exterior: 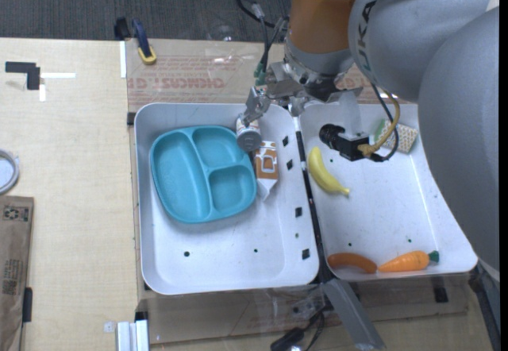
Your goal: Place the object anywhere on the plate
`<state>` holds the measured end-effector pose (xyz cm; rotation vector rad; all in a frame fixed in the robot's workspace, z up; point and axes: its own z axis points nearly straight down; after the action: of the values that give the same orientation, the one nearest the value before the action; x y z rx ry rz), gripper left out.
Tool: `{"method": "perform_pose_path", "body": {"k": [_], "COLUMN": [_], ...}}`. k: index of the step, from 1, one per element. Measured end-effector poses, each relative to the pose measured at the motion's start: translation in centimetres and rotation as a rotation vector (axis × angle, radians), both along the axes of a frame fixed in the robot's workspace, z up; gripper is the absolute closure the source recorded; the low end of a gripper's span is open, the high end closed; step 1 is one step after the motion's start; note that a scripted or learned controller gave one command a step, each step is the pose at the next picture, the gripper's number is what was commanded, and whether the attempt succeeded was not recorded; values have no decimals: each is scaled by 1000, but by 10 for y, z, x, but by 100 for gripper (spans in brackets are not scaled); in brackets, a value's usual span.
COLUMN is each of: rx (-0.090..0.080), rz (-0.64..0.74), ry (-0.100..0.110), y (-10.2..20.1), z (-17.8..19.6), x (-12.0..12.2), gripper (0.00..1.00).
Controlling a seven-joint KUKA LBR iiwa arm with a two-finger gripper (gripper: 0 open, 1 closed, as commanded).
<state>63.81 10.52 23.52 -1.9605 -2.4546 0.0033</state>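
A small can [248, 136] sits gripped in my gripper [251, 125] at the blue plate [205, 173]'s far right rim; next, carry left and release.

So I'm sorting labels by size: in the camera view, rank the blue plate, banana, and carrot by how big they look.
1. blue plate, clearly largest.
2-3. banana and carrot look alike in size; no ranking.

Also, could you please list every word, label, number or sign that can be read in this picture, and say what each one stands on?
"KU", the start of cut-off black lettering, on the grey arm housing.
Red lettering on the cardboard behind the left bin: upside down, too blurred to read.
A recycling-type sign on the brown packet at the left edge: its small print is unreadable.
Orange and white carton beside the blue plate: print too small.
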Motion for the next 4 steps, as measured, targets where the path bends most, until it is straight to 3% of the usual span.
{"method": "perform_pose_path", "body": {"k": [1, 2, 3, 4], "rx": [-1, 0, 0, -1], "rz": [0, 141, 140, 140], "ry": [0, 0, 0, 0], "y": [-1, 88, 87, 86], "z": [8, -33, -33, -24], "x": [1, 5, 5, 6], "gripper": [100, 100, 0, 100]}}
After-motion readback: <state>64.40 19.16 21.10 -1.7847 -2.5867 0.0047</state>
